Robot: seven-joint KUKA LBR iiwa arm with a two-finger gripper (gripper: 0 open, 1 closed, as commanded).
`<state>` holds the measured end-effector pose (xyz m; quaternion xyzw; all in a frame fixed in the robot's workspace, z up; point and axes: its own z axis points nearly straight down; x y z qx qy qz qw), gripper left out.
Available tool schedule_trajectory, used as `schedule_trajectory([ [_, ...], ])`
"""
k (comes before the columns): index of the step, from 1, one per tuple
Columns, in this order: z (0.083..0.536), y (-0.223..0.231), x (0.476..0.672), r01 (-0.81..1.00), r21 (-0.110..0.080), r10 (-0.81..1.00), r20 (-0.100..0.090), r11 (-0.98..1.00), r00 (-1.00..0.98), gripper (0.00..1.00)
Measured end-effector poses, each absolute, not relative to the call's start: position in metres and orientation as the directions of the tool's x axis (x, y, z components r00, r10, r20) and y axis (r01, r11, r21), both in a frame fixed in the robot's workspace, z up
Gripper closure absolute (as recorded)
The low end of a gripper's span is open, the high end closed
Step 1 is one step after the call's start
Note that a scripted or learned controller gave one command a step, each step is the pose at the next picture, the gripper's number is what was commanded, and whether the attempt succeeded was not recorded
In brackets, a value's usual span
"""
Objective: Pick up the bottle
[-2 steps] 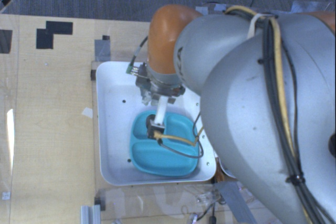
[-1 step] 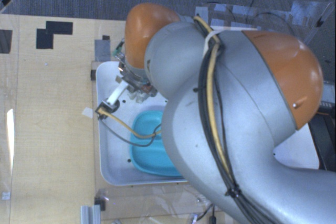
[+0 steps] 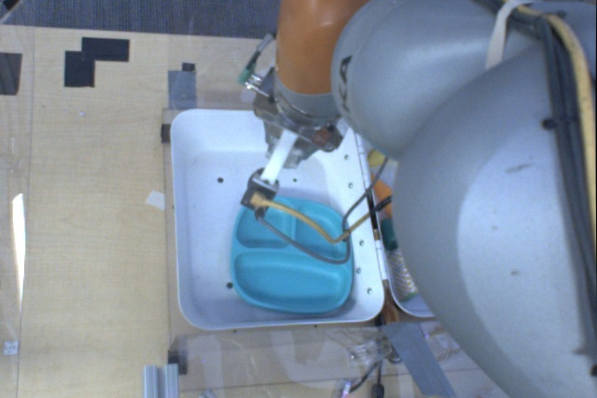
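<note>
Bottle, likely that orange-green sliver, sits in the right bin, three o'clock of the blue tray, mostly under the arm. Pincer hangs at the tray's twelve o'clock; its state, can't tell. Best swing toward three o'clock and center over it before closing.

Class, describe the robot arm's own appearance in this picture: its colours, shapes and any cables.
The arm is built of big, smooth, rounded grey shells. Above the wrist sits a glossy orange band, dome-shaped from this angle. Below it comes a silver metal wrist piece. A dark and yellowish cable bundle runs along the upper shell, bound by a pale strap.
</note>
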<state>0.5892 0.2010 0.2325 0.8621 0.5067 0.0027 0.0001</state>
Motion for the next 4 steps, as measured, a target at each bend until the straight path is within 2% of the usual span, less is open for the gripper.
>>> schedule_trajectory([
  [1,0.232,0.201,0.589,0.874,0.002,0.874,0.004,-0.486,0.486,0.00],
  [2,0.179,0.234,0.623,0.667,-0.001,0.667,0.003,-0.745,0.745,0.00],
  [3,0.145,0.234,0.583,0.475,-0.003,0.475,0.004,-0.880,0.880,0.00],
  [4,0.154,0.229,0.610,0.335,-0.003,0.335,0.006,-0.942,0.942,0.00],
])
